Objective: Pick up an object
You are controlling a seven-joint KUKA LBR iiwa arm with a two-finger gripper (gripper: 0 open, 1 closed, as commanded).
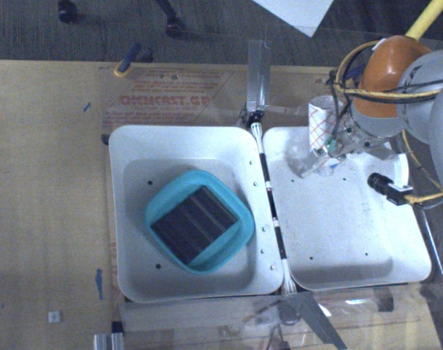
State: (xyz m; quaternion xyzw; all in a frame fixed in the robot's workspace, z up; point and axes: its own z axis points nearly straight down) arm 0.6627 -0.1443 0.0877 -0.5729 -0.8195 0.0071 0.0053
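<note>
Up near the back edge of the right bin (352, 268), the gripper (330, 150) sits against a white paper cup with a red grid pattern (322, 122), which stands upright at the bin's rim. Whether that cup is truly clasped cannot be told. Over in the left bin (133, 152), well apart from the arm, lies a blue dish (239, 217) holding a dark ridged block (192, 223).

Grey arm (425, 97), orange band (391, 64), looped yellow-black cables (352, 71).
</note>
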